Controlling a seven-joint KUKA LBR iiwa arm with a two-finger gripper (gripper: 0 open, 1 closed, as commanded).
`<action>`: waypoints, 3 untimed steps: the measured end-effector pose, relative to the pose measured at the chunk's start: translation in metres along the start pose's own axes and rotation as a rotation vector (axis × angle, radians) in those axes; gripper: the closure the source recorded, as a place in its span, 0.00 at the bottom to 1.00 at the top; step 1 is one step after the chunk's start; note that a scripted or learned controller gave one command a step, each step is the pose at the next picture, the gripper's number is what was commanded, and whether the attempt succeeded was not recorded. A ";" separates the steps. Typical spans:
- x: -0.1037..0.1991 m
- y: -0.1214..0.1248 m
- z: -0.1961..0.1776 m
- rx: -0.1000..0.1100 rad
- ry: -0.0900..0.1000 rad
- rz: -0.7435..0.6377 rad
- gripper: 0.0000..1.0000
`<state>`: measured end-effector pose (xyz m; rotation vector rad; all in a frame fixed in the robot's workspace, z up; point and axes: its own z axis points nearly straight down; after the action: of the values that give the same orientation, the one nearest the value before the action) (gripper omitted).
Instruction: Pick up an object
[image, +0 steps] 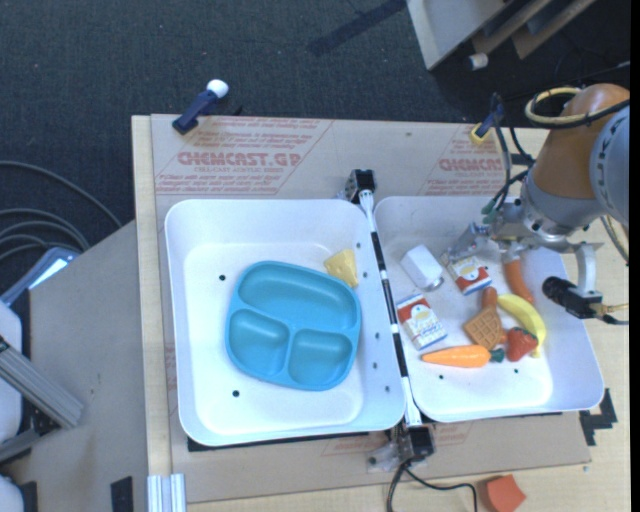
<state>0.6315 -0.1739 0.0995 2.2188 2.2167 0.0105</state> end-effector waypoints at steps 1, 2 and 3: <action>-0.008 -0.007 0.010 0.000 0.003 -0.002 0.00; -0.010 -0.007 -0.001 -0.002 -0.001 -0.002 1.00; -0.010 -0.007 -0.001 -0.001 -0.001 -0.002 0.00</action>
<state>0.6249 -0.1834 0.0999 2.2160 2.2175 0.0113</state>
